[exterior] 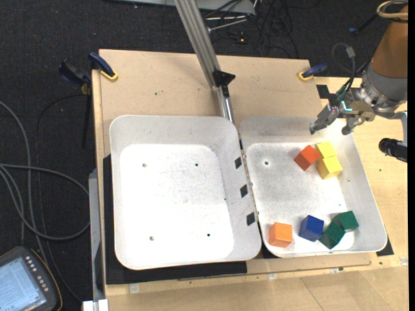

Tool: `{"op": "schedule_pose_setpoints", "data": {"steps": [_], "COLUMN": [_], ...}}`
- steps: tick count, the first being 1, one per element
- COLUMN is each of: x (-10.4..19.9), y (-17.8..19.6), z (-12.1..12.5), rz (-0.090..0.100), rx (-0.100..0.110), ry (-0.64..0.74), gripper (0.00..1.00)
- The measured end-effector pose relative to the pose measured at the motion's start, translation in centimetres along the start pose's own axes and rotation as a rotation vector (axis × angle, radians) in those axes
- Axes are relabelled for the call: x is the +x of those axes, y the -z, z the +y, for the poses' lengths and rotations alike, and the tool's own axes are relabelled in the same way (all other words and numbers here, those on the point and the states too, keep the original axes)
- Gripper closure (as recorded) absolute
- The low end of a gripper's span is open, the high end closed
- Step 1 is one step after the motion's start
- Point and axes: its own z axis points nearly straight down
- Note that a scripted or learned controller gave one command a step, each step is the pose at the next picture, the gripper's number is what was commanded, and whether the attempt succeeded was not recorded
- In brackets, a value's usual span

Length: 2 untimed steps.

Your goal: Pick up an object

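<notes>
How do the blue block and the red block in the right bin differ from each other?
The blue block lies near the front edge of the right bin, while the red block lies farther back, closer to the gripper. The blue block has a green block beside it; the red block touches a yellow block. Both are small cubes of similar size.

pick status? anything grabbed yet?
Done: nothing lifted so far. The red block, two yellow blocks, orange block, blue block and green blocks all lie in the right bin. In hand: the gripper sits open over that bin's far right corner, nothing between its fingers. Left: descend on a block, close, lift.
</notes>
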Motion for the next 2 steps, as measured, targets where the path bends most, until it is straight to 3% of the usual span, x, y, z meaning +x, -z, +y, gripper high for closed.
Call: {"op": "schedule_pose_setpoints", "data": {"steps": [1, 2], "x": [0.0, -0.5], "y": [0.2, -5.6], "z": [0.0, -0.8], "rz": [-0.001, -0.001], "rx": [-0.002, 0.001], "ry": [0.001, -0.003], "gripper": [0.0, 0.0]}}
